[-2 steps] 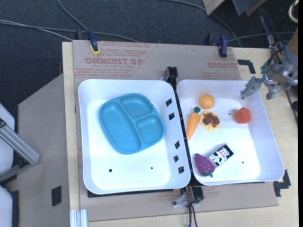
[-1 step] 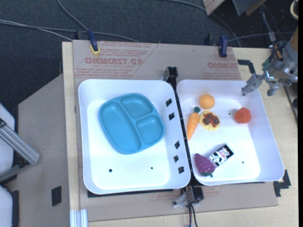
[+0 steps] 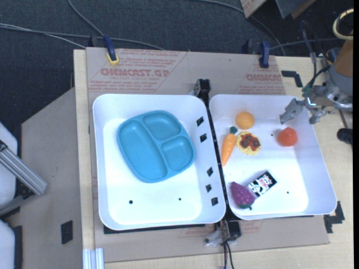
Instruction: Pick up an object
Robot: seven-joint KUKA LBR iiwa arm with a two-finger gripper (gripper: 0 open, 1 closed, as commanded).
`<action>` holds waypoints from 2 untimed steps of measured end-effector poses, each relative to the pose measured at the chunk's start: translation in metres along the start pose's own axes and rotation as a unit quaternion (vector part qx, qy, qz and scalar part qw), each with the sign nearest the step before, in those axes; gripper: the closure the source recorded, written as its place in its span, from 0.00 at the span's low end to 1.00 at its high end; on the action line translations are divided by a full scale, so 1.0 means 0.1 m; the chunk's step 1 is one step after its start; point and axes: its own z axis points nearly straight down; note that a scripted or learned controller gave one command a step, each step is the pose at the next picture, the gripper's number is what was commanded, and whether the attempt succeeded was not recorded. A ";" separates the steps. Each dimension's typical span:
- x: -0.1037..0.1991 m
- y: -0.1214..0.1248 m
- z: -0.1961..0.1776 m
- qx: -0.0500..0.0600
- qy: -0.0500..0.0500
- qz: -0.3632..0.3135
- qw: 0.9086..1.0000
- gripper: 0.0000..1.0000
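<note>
Lying loose in the right white bin point(image 3: 314, 167) are the things I could pick up. A red tomato point(image 3: 287, 137) sits toward the bin's upper right, nearest my claw point(image 3: 300, 109). Left of it, an orange ball point(image 3: 244, 120) rests near the bin's top edge. Just below that ball is a small pizza toy point(image 3: 249, 143), yellow with red spots, and a carrot point(image 3: 228, 146) lies beside the pizza's left, tilted, close to the bin's left wall. Lower down, a purple bunch of grapes point(image 3: 240, 194) touches a small black-and-white milk carton point(image 3: 262, 184) lying at a slant.

My claw hovers over the bin's upper right corner, above and just right of the tomato, with nothing between its fingers. I cannot tell whether those fingers are spread or closed. My grey arm point(image 3: 342, 66) reaches in from the right.

Beside this bin, the left white bin point(image 3: 106, 150) holds a blue divided plate point(image 3: 156, 145) with three compartments. Both bins rest on a cardboard-covered desk point(image 3: 84, 122), held by a yellow clamp point(image 3: 111, 53) and a blue clamp point(image 3: 263, 54) at its far edge. Cables point(image 3: 84, 15) trail across the dark floor beyond.
</note>
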 end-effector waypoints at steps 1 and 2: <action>0.05 0.01 0.44 0.000 0.000 -0.001 1.000 0.00; 0.08 0.01 0.96 0.000 0.001 -0.001 1.000 0.00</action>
